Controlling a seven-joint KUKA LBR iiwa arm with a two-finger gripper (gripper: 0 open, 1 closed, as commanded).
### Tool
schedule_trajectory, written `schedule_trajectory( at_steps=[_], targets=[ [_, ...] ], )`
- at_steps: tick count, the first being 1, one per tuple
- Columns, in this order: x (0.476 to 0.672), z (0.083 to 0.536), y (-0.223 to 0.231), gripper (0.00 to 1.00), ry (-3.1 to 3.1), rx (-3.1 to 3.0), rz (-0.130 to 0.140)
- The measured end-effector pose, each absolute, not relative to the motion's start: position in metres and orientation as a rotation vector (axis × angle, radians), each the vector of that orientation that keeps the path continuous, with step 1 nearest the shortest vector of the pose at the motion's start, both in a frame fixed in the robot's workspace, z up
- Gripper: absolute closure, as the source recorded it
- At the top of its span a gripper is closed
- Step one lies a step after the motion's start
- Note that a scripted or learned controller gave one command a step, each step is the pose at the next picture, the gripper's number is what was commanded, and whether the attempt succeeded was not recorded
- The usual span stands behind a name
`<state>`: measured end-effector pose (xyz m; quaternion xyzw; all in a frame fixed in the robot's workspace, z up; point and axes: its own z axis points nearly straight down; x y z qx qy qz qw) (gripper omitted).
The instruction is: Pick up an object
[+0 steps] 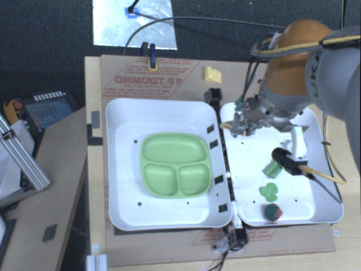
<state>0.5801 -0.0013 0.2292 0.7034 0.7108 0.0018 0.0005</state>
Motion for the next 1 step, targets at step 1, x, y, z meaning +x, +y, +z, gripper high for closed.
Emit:
schedule_trajectory(
  at_steps=[1],
  targets=[
    [0.579,0.2372,0.0503,1.0,2.232,2.21,0.005]
  ],
)
